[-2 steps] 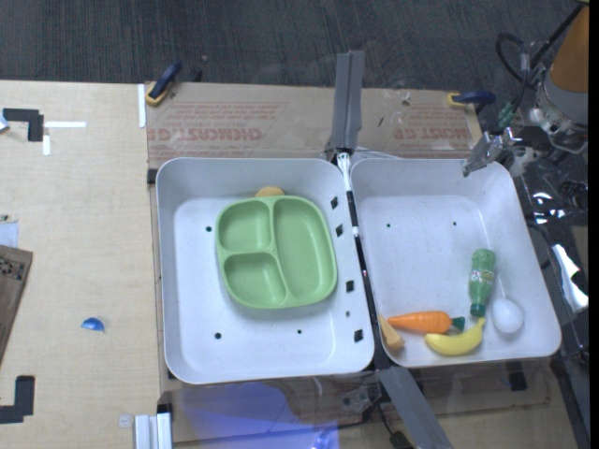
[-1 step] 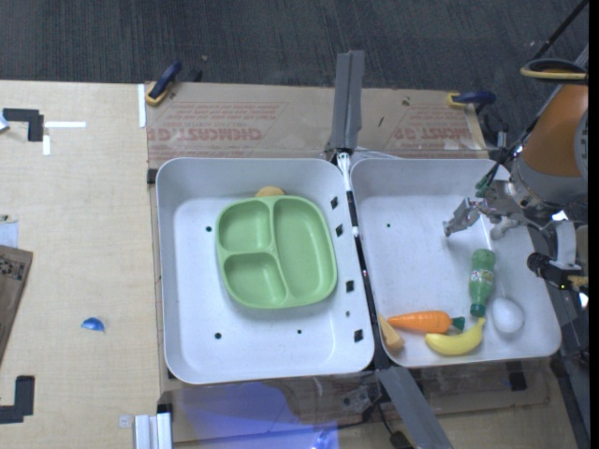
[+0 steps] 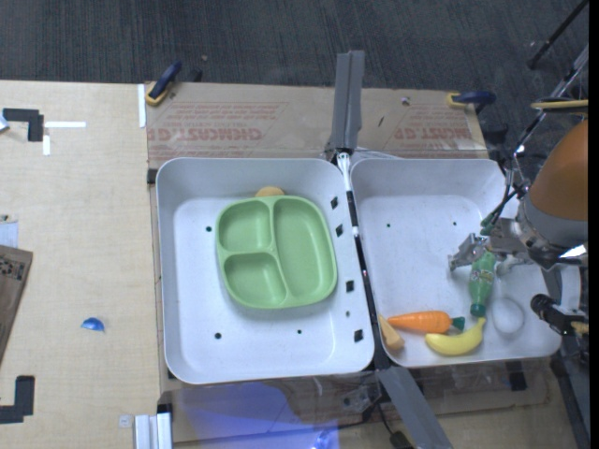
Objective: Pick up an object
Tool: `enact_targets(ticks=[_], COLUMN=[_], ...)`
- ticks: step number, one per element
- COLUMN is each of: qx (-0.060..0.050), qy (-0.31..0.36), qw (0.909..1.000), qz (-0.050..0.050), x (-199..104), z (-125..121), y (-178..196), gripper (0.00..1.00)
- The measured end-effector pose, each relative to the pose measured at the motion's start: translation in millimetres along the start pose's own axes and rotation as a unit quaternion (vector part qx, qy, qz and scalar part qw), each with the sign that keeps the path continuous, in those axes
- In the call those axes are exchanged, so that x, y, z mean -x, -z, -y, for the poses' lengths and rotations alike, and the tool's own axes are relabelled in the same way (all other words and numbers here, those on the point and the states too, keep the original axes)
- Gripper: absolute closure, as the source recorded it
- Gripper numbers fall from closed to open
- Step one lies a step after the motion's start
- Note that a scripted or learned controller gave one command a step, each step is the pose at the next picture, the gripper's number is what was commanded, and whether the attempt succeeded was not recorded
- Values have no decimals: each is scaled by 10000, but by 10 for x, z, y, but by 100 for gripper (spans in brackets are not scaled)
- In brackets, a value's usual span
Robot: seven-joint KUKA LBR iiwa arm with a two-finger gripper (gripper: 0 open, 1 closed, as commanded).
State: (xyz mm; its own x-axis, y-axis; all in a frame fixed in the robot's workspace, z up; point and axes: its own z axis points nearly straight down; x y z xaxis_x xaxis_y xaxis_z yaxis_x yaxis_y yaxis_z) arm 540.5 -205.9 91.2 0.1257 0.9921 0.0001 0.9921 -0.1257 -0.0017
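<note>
Gripper [image 3: 480, 253], fingers spread wide, is hovering over bottle [image 3: 481, 286] at right bin's [image 3: 412, 204] 4 o'clock; next: descend, close.

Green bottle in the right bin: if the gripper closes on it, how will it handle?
The green bottle lies on its side on the right bin floor, so a nudge could roll it. It looks like thin translucent plastic, probably light and slick. The banana and carrot near its lower end might stop it.
</note>
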Motion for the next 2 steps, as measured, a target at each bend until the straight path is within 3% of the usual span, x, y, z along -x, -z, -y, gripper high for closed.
enact_targets(ticks=[1, 2], qx=[-1, 2], qy=[-19, -686], qw=[10000, 9976], qz=[-1, 5], x=[10, -685], z=[0, -47], y=[90, 1165], gripper=[100, 100])
